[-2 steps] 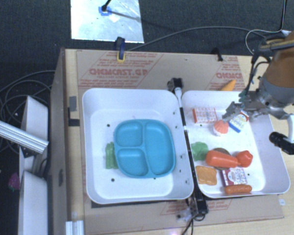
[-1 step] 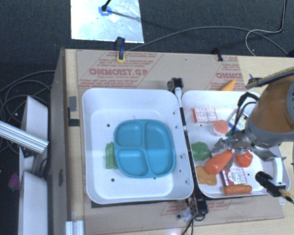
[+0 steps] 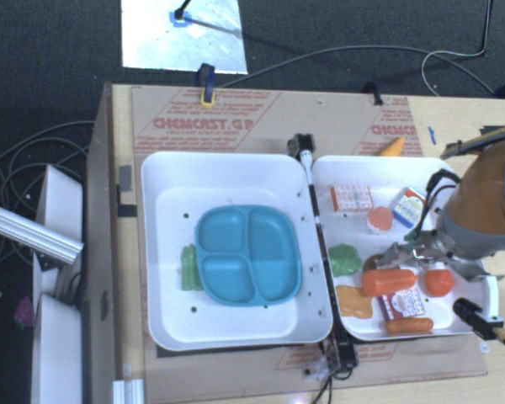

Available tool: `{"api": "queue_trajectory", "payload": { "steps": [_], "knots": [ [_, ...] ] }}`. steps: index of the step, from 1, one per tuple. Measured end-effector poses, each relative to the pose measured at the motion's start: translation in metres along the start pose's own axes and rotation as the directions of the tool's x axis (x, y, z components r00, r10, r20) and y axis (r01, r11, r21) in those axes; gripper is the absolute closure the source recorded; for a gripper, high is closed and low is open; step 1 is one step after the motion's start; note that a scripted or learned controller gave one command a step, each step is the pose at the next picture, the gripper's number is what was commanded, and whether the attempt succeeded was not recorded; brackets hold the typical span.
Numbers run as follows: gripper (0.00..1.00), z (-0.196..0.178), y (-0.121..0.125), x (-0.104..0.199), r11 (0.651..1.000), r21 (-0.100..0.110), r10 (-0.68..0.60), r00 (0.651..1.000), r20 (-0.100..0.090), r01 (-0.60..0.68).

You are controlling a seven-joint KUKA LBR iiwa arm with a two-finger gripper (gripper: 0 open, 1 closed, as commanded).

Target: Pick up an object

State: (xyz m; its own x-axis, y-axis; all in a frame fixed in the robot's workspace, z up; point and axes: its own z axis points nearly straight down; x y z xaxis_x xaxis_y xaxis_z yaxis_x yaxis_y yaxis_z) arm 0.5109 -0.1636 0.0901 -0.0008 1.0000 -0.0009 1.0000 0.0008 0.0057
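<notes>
Tool (image 3: 401, 255) hangs just above a red sausage-shaped toy (image 3: 389, 281) in the right bin (image 3: 488, 297); its grip cannot be told. Cardboard (image 3: 227, 124) reads "CHEMCAST GP".

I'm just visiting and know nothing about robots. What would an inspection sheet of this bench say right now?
Surface: cardboard-covered bench bearing two white bins side by side, left bin and right bin.
Job's things: right bin holds toy foods: orange sausage, red tomato, green piece, red-and-white carton, smaller sausage.
Clutter: blue divided plate with a green piece beside it in the left bin; orange carrot on the bench.
Grippers: gripper low in the right bin, just above the orange sausage; grip unclear.
Cables: black cables on the floor at left.
Surroundings: dark carpet, a shiny sheet.
</notes>
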Motion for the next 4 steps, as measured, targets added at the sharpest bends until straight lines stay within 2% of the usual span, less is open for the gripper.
{"api": "queue_trajectory", "payload": {
  "steps": [1, 2, 3, 4],
  "knots": [
    [0.0, 0.001, 0.067, 0.026, 1.0, -0.009, -0.003, 1.0, 0.001, 0.003],
    [0.0, 0.006, 0.15, 0.041, 1.0, 0.005, -0.004, 1.0, -0.001, 0.004],
    [1.0, -0.005, 0.151, 0.042, 1.0, 0.003, -0.009, 1.0, 0.001, 0.009],
    [1.0, -0.096, 0.137, 0.09, 1.0, 0.0, -0.005, 1.0, -0.001, 0.005]
  ]
}}
